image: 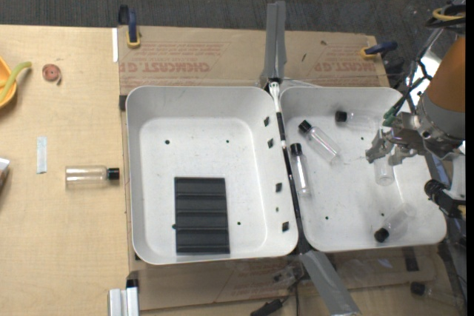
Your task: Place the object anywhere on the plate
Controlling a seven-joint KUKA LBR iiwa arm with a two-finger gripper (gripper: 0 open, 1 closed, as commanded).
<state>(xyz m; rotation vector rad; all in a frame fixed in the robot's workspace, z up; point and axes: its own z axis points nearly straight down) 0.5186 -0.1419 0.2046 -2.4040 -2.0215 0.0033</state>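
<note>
A: We look down on both bins. In the left bin [148, 159] we see the plate [201, 216], a dark ribbed slab toward the near side.

B: And in the right bin [348, 222] we count clear vials with black caps: one [318, 140] far left, one [298, 168] along the left wall, one [392, 226] near right.

A: We spot the gripper [385, 155] at the right edge, over another clear vial [383, 172].

B: Is it clamped? We can't tell how the fingers stand. A spare bottle [92, 175] lies on the bench, left.
</note>
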